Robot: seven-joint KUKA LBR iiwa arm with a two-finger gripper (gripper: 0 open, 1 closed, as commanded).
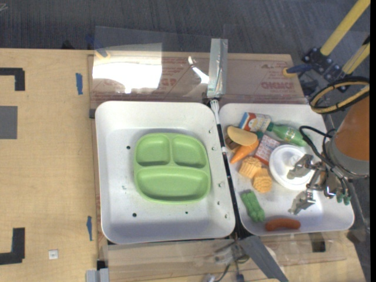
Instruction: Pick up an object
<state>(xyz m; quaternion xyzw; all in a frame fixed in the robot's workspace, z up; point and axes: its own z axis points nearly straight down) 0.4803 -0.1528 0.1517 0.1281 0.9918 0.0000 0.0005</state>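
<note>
The right bin holds several toy foods. Among them are a red sausage, a green pickle-like piece, two yellow waffle pieces, an orange carrot, a tan bread piece, a small carton, a green bottle and a white round cup. My gripper hangs over the right side of this bin, just right of the white cup and above the sausage. It is open, its fingers spread wide apart with only bare bin floor between them.
In the left bin lies a green divided plate. A raised divider separates the two bins. Black cables loop over the right bin's far corner. A clear panel stands behind the bins.
</note>
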